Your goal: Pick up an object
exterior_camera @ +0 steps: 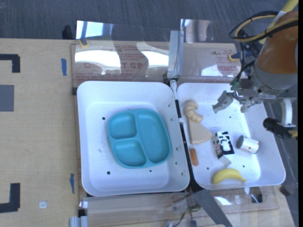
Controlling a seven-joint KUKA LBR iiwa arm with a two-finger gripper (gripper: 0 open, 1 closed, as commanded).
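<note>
My gripper (pixel 234 103) hangs over the upper right part of the right bin (pixel 270 174), open, with nothing between its fingers. Below and left of it lie a tan croissant (pixel 191 110) and a beige wedge (pixel 200 134). A black-and-white block (pixel 223 143) and a small white cylinder with a dark end (pixel 247 144) sit under the gripper toward the bin's middle. A yellow banana (pixel 228 176) rests near the bin's front edge. An orange stick (pixel 193 156) lies along the bin's left wall.
The left bin (pixel 90 126) holds a teal divided plate (pixel 138 137). Clear panels (pixel 142 56) stand behind both bins. The arm's grey and orange body (pixel 279 56) and black cables (pixel 251 30) crowd the upper right.
</note>
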